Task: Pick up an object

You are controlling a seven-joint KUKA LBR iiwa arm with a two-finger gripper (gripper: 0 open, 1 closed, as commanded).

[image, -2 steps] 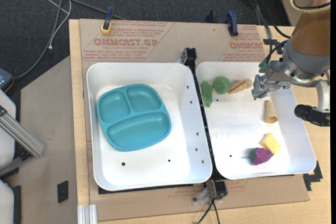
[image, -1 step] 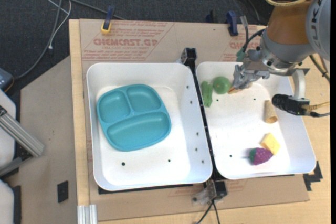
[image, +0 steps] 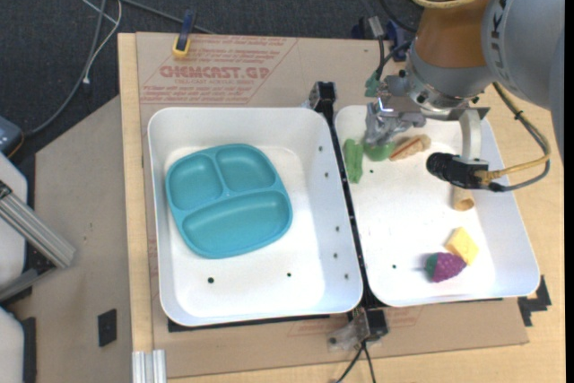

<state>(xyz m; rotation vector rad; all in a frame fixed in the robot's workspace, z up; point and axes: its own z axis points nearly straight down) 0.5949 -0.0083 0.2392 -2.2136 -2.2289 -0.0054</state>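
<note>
Two bins: gripper (image: 384, 128) low at far left of right bin (image: 502, 282), perhaps touching green obj (image: 353, 160); finger state unclear.

You have one fixed camera, high above bench (image: 224, 67), looking down at slant. Both white bins (image: 251, 300) fit whole in frame, medium distance. Arm (image: 484, 4) enters from right, above right bin.

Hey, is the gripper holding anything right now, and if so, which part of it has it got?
Cannot be told. The gripper is low in the right bin, right at a green object and a tan piece, but no hold is visible.
</note>
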